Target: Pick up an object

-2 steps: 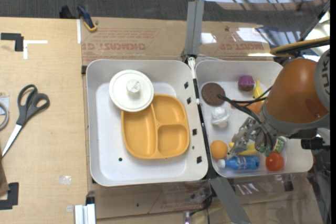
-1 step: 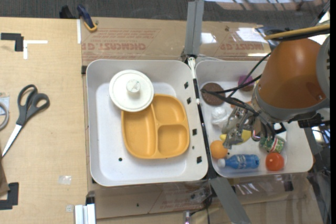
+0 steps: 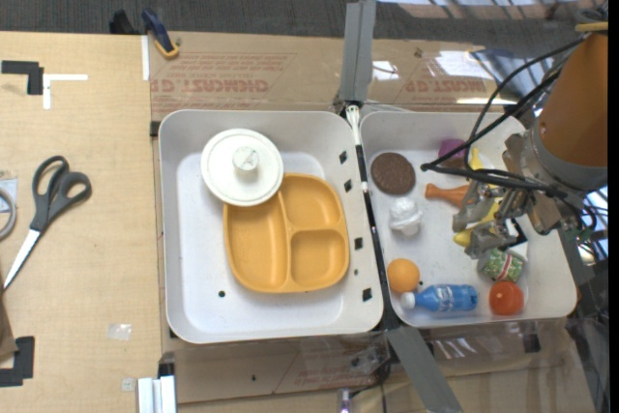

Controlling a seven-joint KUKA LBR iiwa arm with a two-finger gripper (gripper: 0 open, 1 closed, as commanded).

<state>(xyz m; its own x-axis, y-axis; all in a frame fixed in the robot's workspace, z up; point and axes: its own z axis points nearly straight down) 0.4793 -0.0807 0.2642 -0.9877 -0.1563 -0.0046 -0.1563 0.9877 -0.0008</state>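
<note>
Camera view. Left bin (image 3: 184,237): one yellow divided tray (image 3: 287,245), with a round white lid (image 3: 242,166) overlapping its upper-left corner. Right bin (image 3: 551,309): brown disc (image 3: 393,172), white crumpled item (image 3: 406,217), orange ball (image 3: 402,275), blue bottle (image 3: 444,299) lying flat, red ball (image 3: 506,298), green patterned object (image 3: 503,263), orange carrot-shaped toy (image 3: 447,194), purple item (image 3: 452,149). Gripper (image 3: 491,225) stood low over the bin's right-hand clutter, beside a yellow piece; finger spread and any hold could not be told. Bench at left: scissors (image 3: 44,203).
</note>
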